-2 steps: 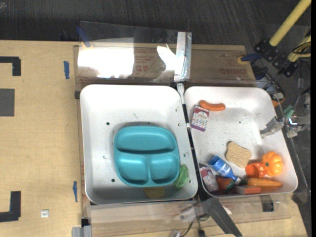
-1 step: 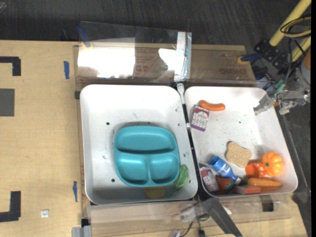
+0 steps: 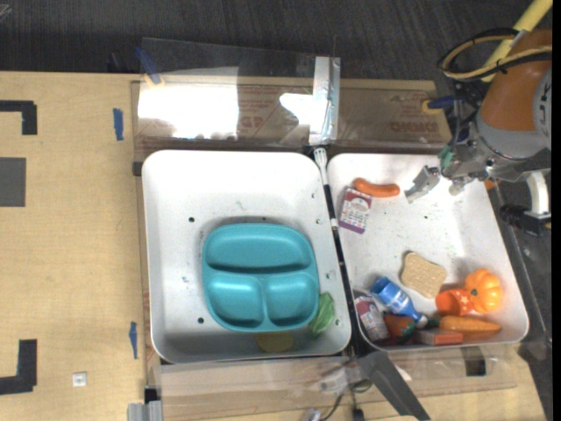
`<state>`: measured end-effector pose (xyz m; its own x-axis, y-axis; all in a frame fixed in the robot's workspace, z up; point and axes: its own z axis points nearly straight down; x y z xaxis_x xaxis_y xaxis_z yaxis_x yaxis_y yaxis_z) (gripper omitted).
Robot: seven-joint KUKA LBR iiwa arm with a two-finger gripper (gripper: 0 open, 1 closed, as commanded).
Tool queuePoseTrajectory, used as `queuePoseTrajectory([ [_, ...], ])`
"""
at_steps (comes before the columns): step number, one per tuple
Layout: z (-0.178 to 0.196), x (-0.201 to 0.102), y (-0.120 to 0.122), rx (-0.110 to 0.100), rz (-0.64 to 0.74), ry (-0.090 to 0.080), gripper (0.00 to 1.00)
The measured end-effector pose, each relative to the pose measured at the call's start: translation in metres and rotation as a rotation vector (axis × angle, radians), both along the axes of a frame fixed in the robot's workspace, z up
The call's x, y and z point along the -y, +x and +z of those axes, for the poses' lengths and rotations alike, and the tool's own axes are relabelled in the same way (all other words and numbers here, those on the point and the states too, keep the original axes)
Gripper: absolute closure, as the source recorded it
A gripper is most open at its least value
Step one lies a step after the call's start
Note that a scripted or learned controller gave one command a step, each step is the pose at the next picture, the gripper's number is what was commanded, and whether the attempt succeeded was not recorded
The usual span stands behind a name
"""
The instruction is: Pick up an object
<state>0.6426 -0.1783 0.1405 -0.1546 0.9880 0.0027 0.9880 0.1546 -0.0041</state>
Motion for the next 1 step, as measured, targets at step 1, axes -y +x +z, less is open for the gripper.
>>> queuePoseTrajectory([
  [1, -0.0171, -0.0468, 0.0146, 0.001, 0.154, 0.0, 0.0],
])
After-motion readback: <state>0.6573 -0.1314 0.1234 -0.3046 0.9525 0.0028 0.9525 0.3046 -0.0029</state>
